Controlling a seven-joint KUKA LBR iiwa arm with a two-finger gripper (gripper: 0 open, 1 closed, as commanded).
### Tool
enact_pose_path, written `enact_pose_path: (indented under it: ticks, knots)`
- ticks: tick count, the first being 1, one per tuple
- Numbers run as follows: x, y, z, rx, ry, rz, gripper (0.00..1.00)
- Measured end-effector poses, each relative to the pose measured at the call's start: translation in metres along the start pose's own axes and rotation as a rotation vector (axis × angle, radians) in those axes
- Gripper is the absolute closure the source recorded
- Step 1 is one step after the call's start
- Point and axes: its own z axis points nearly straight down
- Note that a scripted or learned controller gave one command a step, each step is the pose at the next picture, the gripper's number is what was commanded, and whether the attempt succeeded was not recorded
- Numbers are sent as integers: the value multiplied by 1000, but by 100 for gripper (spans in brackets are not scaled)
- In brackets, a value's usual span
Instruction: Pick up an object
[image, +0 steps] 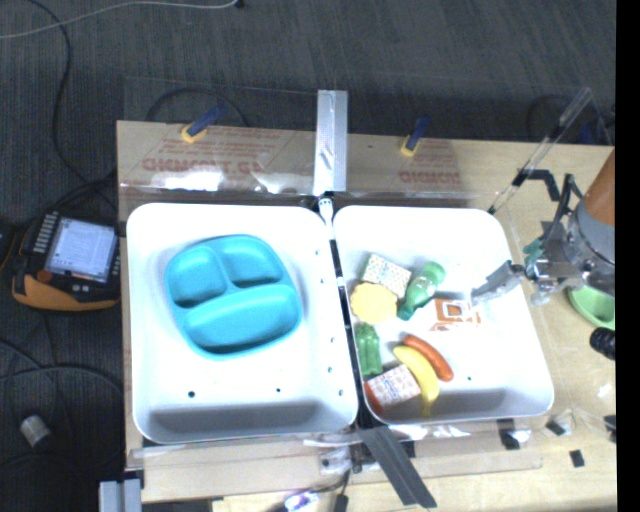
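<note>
The right bin (520, 350) holds several toy foods. A checkered cracker (386, 272) and a green bottle (421, 287) lie near its middle, with a yellow round piece (371, 301) beside them. Lower down are a green pickle (368, 350), a banana (422, 376), a red sausage (430, 357) and a red-and-white box (391, 385). A white card with orange print (455, 312) lies right of the bottle. My gripper (492, 287) reaches in over the bin's right side, its tip just right of and above the card, with nothing seen in it.
The left bin (150, 380) bears a blue divided plate (233, 293). A metal divider post (330, 150) stands behind the seam between the bins. A green object (592, 305) sits on the bench right of the right bin, near the arm.
</note>
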Motion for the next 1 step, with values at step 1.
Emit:
enact_pose_path:
  ticks: [1]
  knots:
    - [47,-12,81,2,0,65,0]
